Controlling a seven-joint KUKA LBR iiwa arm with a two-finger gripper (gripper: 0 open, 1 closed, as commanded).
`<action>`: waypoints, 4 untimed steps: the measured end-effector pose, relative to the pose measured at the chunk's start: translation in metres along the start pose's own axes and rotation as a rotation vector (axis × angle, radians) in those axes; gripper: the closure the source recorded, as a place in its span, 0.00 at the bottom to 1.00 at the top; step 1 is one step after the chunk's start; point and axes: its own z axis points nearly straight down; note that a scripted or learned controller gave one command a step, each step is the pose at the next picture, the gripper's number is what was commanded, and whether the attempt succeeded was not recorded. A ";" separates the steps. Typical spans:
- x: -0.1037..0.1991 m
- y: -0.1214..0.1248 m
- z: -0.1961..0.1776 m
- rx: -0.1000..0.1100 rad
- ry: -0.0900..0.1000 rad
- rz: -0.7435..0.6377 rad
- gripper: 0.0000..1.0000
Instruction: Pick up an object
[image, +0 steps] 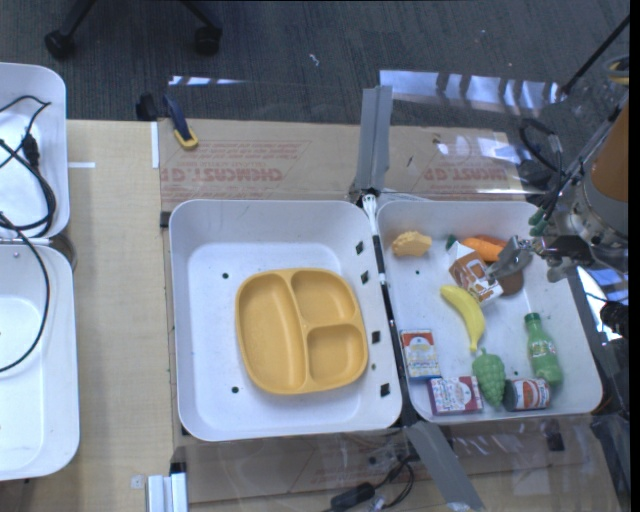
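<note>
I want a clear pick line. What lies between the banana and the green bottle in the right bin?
In the camera view, bare white bin floor separates the banana from the green bottle; the green grapes sit lower, just below the banana's tip.

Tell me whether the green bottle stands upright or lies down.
Lying down: the green bottle rests lengthwise on the right bin's floor, cap toward the far wall.
</note>
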 end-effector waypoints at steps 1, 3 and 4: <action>0.012 0.044 0.155 -0.025 -0.005 0.054 0.00; 0.013 0.035 0.162 -0.043 -0.011 0.041 0.00; 0.012 0.033 0.153 -0.036 -0.011 0.047 1.00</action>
